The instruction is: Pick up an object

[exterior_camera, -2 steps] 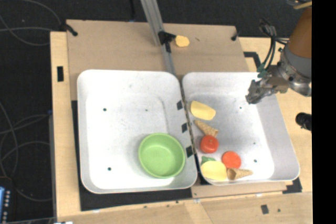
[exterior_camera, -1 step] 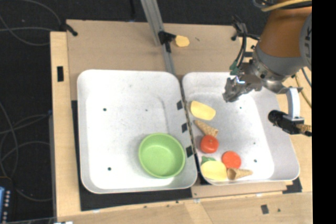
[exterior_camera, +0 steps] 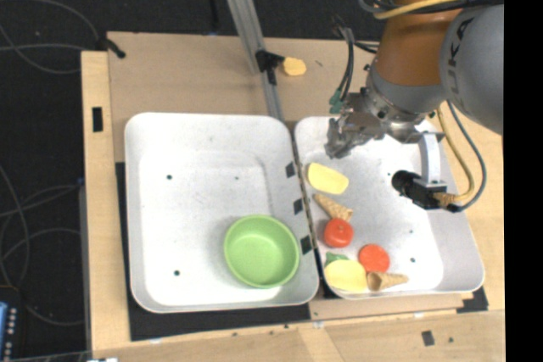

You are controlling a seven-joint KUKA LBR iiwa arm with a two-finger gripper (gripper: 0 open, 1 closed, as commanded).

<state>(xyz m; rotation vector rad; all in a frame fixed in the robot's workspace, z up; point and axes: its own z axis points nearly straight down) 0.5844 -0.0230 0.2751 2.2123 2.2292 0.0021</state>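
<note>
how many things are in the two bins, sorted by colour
Green: 1, the bowl in the left bin
Yellow: 2, one piece at mid right bin, one at its near edge
Red: 2, a tomato-like piece and a rounder one
Tan: 2, cone shapes and
Total: 7
</note>
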